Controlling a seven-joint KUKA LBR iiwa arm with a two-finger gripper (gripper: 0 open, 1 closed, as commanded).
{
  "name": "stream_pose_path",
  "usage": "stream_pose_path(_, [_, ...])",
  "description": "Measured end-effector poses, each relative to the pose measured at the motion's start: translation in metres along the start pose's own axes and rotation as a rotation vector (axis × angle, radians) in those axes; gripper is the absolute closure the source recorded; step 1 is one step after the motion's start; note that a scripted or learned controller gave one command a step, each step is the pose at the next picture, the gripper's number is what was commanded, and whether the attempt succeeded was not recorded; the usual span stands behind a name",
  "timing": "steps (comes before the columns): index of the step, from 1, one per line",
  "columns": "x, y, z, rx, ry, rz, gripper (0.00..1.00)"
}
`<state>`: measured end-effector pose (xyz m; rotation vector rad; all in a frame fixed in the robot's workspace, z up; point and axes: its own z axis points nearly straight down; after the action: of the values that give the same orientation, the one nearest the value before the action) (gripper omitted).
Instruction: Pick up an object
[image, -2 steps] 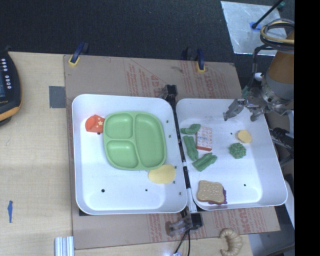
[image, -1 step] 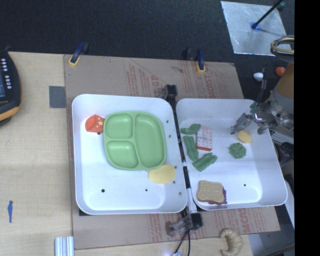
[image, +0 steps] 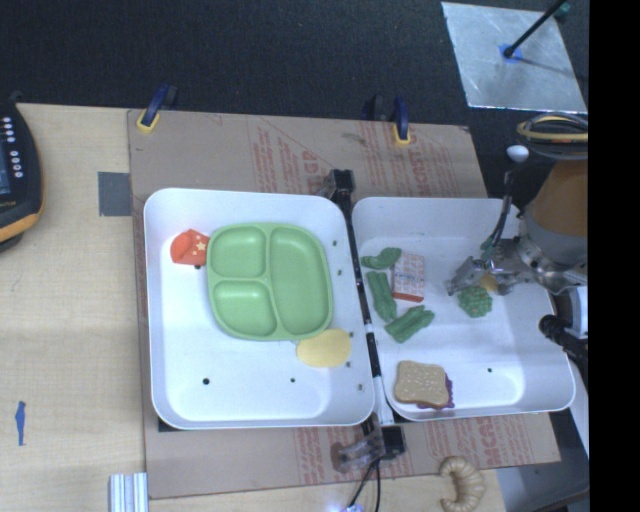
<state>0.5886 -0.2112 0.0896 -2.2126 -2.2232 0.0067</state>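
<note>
At the right of the frame, over the right-hand shallow white bin (image: 520, 385), the grey metal jaws (image: 470, 278) of the arm hang low, just above and touching or nearly touching a small green broccoli-like toy (image: 476, 302). Whether the jaws are open or closed cannot be told, and nothing is seen clearly between them. Left of the broccoli in the same bin lie three green pod-shaped toy vegetables (image: 383, 290) and, among them, a small white and orange carton (image: 408, 276). Near the bin's lower left corner sits a brown toy sandwich slice (image: 421, 384). Left-hand in the frame, the second white bin (image: 180, 390) carries a light green divided plastic plate (image: 271, 280), with a red toy piece (image: 189, 247) touching its upper left edge and a pale yellow lemon-shaped toy (image: 324, 348) at its lower right edge. Both bins rest on a brown cardboard sheet (image: 300, 155) on the wooden bench (image: 60, 330).
</note>
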Motion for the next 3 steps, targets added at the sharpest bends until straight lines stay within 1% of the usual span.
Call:
stream_pose_path(1, [-0.001, 0.001, -0.013, -0.002, -0.001, -0.002, 1.0])
stream_pose_path(2, [0.042, -0.022, -0.049, 0.0, 0.001, -0.001, 1.0])
stream_pose_path(3, [0.041, -0.021, -0.048, -0.002, 0.0, 0.0, 0.0])
